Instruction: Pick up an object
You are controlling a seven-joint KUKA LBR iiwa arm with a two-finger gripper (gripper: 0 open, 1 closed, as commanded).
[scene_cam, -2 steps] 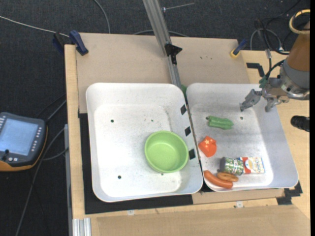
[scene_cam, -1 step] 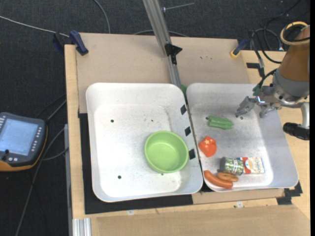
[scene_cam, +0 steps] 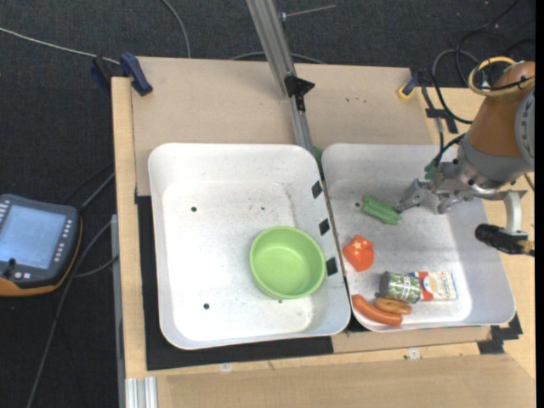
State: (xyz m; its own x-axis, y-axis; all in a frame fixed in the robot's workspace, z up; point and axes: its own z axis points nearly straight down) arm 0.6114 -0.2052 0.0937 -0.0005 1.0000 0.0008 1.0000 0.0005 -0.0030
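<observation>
Reaching in from the right, the grey arm (scene_cam: 501, 134) with its orange band hangs low over the right bin (scene_cam: 489, 308), up near that bin's back edge. Its gripper (scene_cam: 418, 195) points left, toward the green cucumber-shaped object (scene_cam: 380, 210). The fingertips sit just beside the right end of that green piece, perhaps touching it, though the slant of the view makes that hard to settle. Whether the fingers are spread or closed I cannot tell from here, and nothing shows clearly between them.

Everything loose lies in the right bin. The green piece rests tilted, in the bin's back left part. Near the left wall, toward the middle, sits a small red-orange pepper-like toy (scene_cam: 359, 253). At the front edge lies an orange sausage-shaped toy (scene_cam: 376, 311), tucked into the front left corner. Just beside it, to the right, a small can (scene_cam: 399, 286) lies on its side, and a flat white and red packet (scene_cam: 439, 286) touches the can's right end.

The left bin (scene_cam: 183, 185) holds a light green bowl (scene_cam: 287, 263), upright, in its front right part, close to the wall shared with the other bin.

Both bins sit side by side on the tan bench (scene_cam: 212, 100). A metal pole (scene_cam: 276, 49) rises from the back edge, between the bins. A handheld control pendant (scene_cam: 34, 240) lies on the dark floor off the bench's left edge.
</observation>
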